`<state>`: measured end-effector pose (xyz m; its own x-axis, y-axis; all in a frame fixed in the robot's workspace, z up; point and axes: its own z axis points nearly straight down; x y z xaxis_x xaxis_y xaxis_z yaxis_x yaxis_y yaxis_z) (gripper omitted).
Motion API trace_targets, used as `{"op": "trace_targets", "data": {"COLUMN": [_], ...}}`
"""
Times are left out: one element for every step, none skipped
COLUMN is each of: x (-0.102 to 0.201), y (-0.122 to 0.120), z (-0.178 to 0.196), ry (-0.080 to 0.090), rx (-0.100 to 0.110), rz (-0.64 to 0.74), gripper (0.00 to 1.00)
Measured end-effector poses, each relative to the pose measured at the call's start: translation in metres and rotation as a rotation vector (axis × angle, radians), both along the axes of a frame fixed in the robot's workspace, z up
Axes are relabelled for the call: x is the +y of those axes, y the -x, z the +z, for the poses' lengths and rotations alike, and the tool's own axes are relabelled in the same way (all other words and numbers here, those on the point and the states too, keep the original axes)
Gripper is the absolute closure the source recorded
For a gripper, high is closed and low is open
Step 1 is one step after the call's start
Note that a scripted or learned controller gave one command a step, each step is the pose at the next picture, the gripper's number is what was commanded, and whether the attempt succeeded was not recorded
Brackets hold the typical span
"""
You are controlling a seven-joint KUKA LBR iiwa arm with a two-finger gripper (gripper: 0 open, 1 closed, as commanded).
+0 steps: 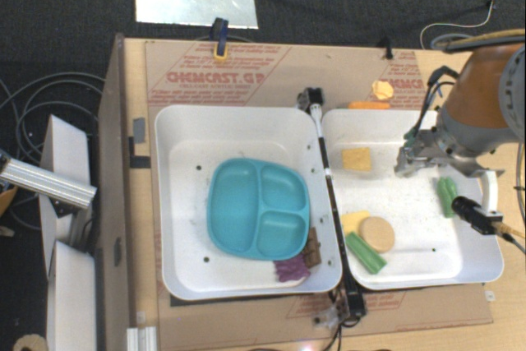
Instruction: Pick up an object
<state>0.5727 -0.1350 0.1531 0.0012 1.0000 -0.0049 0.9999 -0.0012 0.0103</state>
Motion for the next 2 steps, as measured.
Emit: {"op": "trace_targets", "data": {"x": [-0.056, -0.032], "y": [0.004, -0.027], "z": [0.095, 0.074], "ry": [0.002, -0.004], "rx": [-0.002, 0.006], "rz": [-0.002, 0.008], "gripper": [1.00, 1.00]}}
